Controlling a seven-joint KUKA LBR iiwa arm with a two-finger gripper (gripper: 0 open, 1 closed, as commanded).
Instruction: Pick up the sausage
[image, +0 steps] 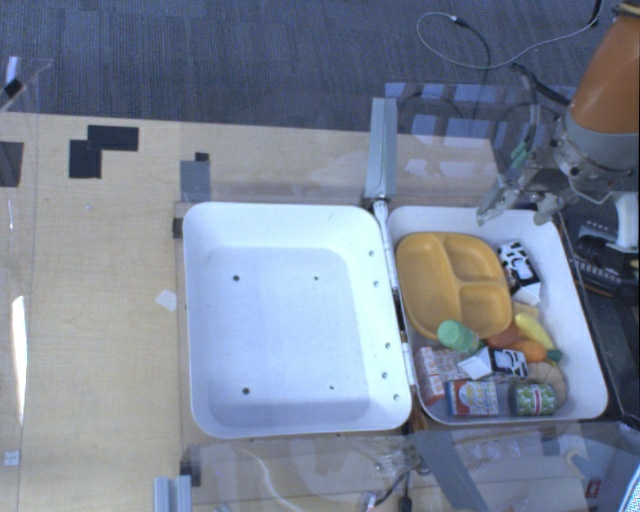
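The right bin (590, 385) holds a crowded pile along its near and right side. A tan-brown rounded piece (549, 378) in the near right corner looks like the sausage, partly covered by its neighbours. My gripper (519, 209) hangs over the far rim of the right bin, well behind that pile. Its two fingers (493, 208) are spread open with nothing between them.
A yellow divided plate (450, 275) fills the middle of the right bin. Around the sausage lie a banana (533, 328), an orange piece (531, 351), a green cap (452, 334), small cartons (472, 397) and a can (533, 400). A black-and-white carton (518, 265) sits beside the plate. The left bin (200, 330) adjoins.
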